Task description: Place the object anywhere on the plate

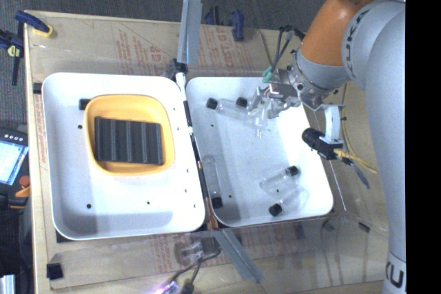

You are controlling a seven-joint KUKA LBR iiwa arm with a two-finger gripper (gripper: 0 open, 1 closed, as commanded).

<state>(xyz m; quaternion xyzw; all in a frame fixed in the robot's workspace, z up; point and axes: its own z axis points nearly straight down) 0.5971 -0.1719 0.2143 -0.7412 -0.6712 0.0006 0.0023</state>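
Two shallow white bins sit side by side on the bench as the grey arm with its orange band reaches in from the right, its gripper point(265, 110) hanging over the upper part of the right bin point(241, 169). Several clear plastic vials with black caps lie scattered there: one near the top edge point(224, 105), another toward the lower right point(279, 179), a third close to the bottom rim point(286, 204), and a slender one along the left wall point(210, 175). A transparent shape shows just below the gripper, but whether it is a vial in the grasp or part of the tool cannot be told, and the state of the gripper itself cannot be read from this slant. The yellow plate point(131, 131) with its dark ribbed centre rests in the left bin point(103, 210), well apart from the tool. The work appears to be at the pick stage; a sound grasp would likely mean closing squarely across a vial's body, not its cap, lifting clear of the bin walls and the divider between the bins, then carrying it left and lowering it over the plate's flat middle before release, since a round vial could roll off the raised rim
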